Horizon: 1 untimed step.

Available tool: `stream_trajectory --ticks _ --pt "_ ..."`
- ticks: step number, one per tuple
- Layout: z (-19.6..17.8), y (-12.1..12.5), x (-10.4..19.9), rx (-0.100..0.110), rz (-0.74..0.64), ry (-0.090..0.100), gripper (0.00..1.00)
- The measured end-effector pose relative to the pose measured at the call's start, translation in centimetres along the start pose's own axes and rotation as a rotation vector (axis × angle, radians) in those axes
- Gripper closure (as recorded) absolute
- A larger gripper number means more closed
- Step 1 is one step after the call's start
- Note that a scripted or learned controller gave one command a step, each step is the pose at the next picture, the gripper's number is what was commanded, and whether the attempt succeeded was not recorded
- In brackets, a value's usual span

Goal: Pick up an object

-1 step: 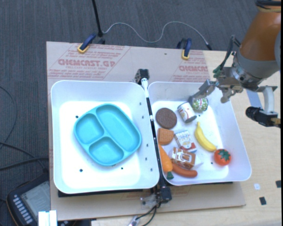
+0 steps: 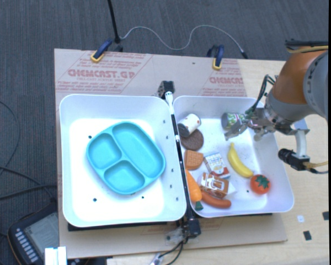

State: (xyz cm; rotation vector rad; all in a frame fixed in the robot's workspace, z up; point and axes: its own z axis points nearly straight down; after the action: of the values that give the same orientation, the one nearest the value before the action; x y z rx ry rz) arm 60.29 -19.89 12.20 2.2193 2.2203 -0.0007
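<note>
While above right bin [image 2: 276,164], claw [image 2: 233,125], banana [image 2: 240,162] below

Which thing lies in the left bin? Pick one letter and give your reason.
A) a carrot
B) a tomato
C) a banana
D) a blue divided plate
D: the blue divided plate sits alone in the left bin, while the banana, the tomato and the carrot all lie in the right bin.
</note>
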Motion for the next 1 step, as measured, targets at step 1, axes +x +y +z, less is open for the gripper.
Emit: stream_trajectory --ticks 1 --pt "3.41 -5.22 4.71 -0.005 0.001 -0.002 0.0"
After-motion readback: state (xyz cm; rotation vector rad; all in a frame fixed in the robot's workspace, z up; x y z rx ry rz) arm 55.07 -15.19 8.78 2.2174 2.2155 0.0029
